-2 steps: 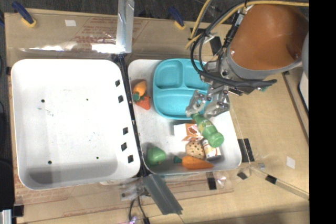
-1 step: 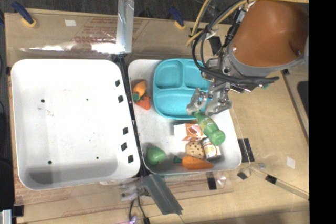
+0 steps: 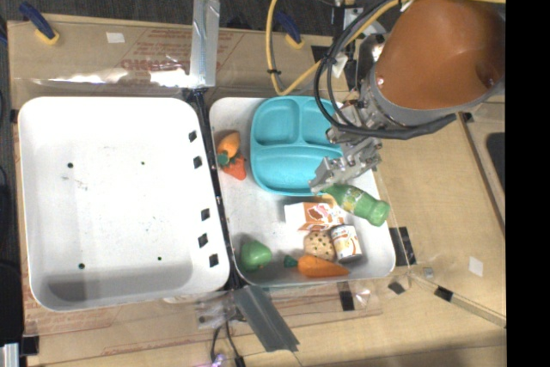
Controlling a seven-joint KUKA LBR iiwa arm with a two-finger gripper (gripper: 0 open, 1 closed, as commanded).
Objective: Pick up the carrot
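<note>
Carrot: lay at right bin's lower edge, below cookie packet. Gripper: hovered over teal tray, apparently beside green bottle; opening indiscernible.

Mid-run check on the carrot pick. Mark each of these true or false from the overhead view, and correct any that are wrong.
1. The carrot lies at the near edge of the right bin. True.
2. The end effector has the carrot between its fingers. False: it sits over the near right corner of the blue tray, well away from the carrot.
3. The green bottle lies on its side, beside the end effector. True.
4. The blue tray is in the left bin. False: it sits in the far part of the right bin.
5. A small can sits close to the carrot. True.
</note>
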